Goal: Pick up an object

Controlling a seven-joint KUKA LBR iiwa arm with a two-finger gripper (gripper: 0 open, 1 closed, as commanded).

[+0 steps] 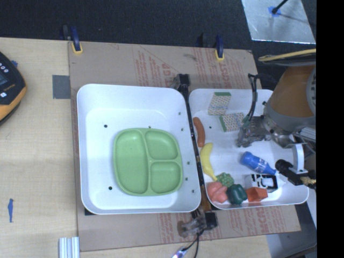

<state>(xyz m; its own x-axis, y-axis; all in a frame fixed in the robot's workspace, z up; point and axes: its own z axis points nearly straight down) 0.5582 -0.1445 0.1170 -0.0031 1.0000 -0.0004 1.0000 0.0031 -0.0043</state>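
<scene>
Objects for picking lie in the right white bin (301, 199): a blue plastic bottle (257, 163), a yellow toy banana (207, 162), a reddish sausage-shaped toy (199, 131) and a cluster of green and orange toy foods (234, 191). We judge the main risk to be a miss, since the pieces lie close together and the gripper (247, 137) could nudge them aside. We see the grey arm (290, 98) reaching in from the right, wrist angled down over the bin; we cannot tell the gripper's state.
</scene>
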